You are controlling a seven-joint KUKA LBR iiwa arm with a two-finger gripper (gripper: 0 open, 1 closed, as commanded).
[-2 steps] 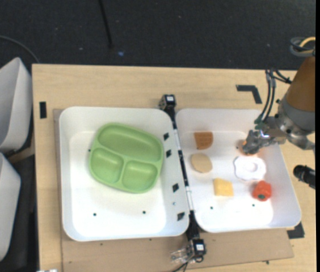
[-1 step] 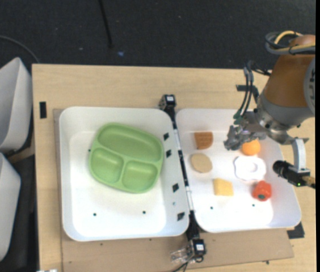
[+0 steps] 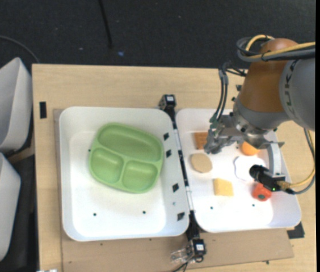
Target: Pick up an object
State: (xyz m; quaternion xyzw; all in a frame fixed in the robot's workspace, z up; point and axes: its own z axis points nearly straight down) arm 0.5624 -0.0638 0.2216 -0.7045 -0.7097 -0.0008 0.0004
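Observation:
In the right bin lie several small food-like pieces. A tan oval piece rests near the bin's left side. A yellow wedge sits below it. An orange square piece lies at the upper left, partly under the arm. An orange round piece shows beside the wrist, and a red-orange piece lies at the right. My gripper hangs low over the bin, just above the tan oval piece and next to the orange square.
The left bin holds a green divided plate. A black clip rail runs between the two bins. White containers stand off the bench at the far left. Cables loop around the arm's wrist.

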